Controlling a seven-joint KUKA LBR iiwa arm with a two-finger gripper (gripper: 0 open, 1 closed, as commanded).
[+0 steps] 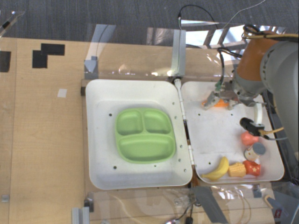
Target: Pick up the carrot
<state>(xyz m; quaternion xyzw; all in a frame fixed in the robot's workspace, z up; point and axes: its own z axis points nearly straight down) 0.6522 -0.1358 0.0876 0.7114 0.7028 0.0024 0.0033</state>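
At the near edge, about 6 o'clock in the picture, we see a pale wooden worktop point(42, 148) carrying two shallow white bins side by side.

The right bin point(205, 139) holds a cluster of toy food in its 5 o'clock corner. A yellow banana point(217, 170) lies just beside a piece of corn point(237, 170), which is next to a red item point(252, 169). A little farther along the bin's 3 o'clock side are a small grey disc point(257, 149) and a pink item point(249, 138).

The left bin point(100, 171) holds a green divided plate point(145, 135) at its centre.

Toward 12 o'clock in the right bin lies the orange carrot point(220, 104). The gripper point(218, 101) is low over it. Its fingers stand apart, one on either side of the carrot, and we cannot tell whether they touch it. The grey arm point(275, 73), with its orange band point(250, 59), reaches in from 2 o'clock.

Beyond the bins, a metal post point(179, 52) rises between them. Black square marks point(46, 55) sit on the worktop at 10 o'clock. Farthest off is dark grey carpet point(93, 6), with a black cable point(196, 10) looping across it.
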